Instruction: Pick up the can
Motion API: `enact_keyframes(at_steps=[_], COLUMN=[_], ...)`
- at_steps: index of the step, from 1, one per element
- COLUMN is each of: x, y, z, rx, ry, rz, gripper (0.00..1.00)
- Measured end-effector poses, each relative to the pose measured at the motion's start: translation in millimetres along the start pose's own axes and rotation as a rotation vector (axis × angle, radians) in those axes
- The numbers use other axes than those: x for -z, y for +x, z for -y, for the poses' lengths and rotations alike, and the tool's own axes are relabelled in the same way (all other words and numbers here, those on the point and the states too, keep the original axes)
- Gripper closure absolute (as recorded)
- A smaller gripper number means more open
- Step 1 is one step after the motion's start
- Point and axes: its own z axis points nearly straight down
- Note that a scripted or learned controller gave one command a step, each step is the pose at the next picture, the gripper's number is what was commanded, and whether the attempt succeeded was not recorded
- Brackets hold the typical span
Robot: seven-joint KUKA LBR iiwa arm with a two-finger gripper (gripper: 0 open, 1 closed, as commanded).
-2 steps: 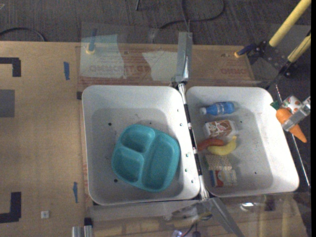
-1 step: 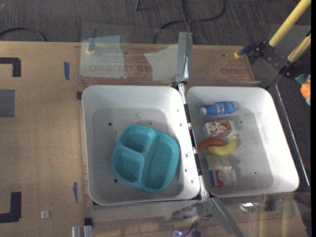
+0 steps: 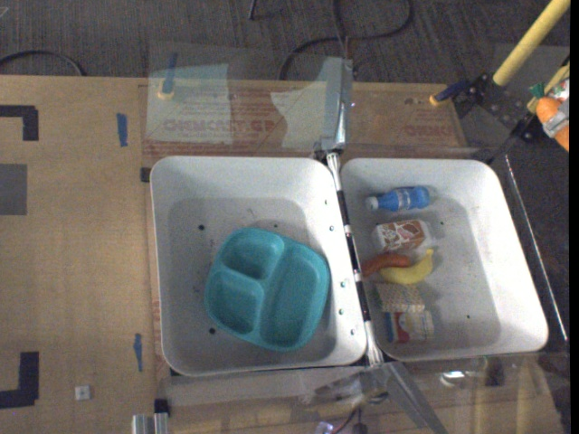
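Feed from the overhead cam. The biggest thing is the wooden bench (image 3: pixel 72 269), with black tape corner marks and a few blue tape bits along its 9 o'clock side. The two white bins sit on it, touching along a shared seam: left bin (image 3: pixel 172 242) and right bin (image 3: pixel 488 269).

The left bin has a teal divided plate (image 3: pixel 267 287) lying flat, a bit toward 5 o'clock from the bin's middle. At 12 o'clock from the bins there's a clear plastic sheet (image 3: pixel 235 107) standing up with some print behind it, and cables (image 3: pixel 371 7) on the dark carpet past that. At 1 o'clock of the frame a yellow pole (image 3: pixel 534 30) slants in with a black clamp (image 3: pixel 488 98) at its base.

Everything in the right bin hugs its 9 o'clock side. Going down from 11 o'clock:
- a blue bottle (image 3: pixel 401 198) on its side
- a small white and brown thing (image 3: pixel 401 235) that I take to be the can, though it's too blurry to swear it isn't a carton, lying just below the bottle
- a banana (image 3: pixel 412 270) touching a red-orange item (image 3: pixel 384 263) at its 9 o'clock
- a flat speckled packet (image 3: pixel 404 319) at about 7 o'clock

As for the gripper, I can't tell whether it's open or closed from this feed.
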Motion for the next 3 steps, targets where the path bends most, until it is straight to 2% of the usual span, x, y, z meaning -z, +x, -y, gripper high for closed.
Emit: enact_keyframes(at_steps=[1, 2, 3], x=[0, 1, -14], y=[-17, 20, -9], z=[-48, 0, -49], rx=[-0.073, 0.03, -0.152], ry=[0.0, 0.002, 0.0], rz=[0.0, -0.003, 0.0], gripper=[1.0, 1.0, 1.0])
